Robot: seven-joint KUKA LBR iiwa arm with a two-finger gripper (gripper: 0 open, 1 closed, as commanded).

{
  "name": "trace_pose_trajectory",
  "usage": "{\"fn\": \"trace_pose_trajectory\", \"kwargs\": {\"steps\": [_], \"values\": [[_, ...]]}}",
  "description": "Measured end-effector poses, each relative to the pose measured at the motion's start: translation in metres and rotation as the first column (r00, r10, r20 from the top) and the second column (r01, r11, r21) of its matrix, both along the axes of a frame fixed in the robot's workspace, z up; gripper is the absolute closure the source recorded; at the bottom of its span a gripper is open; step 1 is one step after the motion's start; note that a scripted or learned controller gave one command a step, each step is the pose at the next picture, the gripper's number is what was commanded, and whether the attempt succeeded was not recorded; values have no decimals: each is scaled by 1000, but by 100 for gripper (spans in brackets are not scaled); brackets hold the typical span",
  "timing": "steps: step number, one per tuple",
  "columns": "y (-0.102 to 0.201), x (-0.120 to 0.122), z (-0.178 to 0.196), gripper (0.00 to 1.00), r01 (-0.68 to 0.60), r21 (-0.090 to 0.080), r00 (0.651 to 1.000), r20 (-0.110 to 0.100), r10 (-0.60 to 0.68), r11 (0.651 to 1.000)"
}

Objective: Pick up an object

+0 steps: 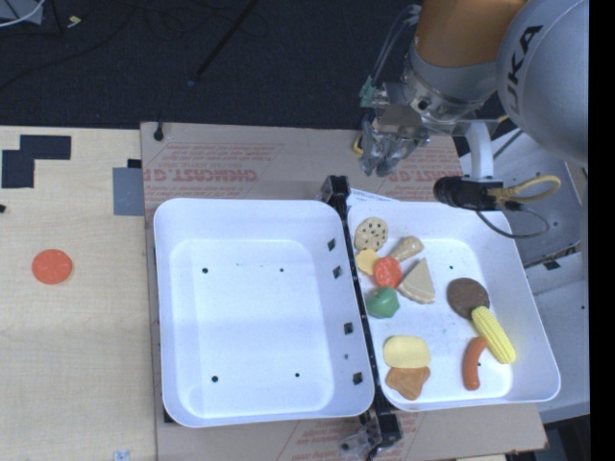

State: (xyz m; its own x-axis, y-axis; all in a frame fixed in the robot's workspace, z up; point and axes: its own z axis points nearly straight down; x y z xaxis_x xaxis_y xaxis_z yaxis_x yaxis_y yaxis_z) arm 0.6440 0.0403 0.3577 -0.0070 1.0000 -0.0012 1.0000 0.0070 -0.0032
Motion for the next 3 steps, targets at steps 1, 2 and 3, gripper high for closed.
{"fn": "trace_pose_trajectory", "kwargs": {"steps": [1, 2, 3], "values": [[63, -52, 123, 100, 0, 6, 1000, 11, 0, 1000], [62, -83, 183, 100, 6, 3, 1000, 6, -6, 1000], [63, -82, 178, 0, 4, 1, 1000, 0, -4, 1000]]}}
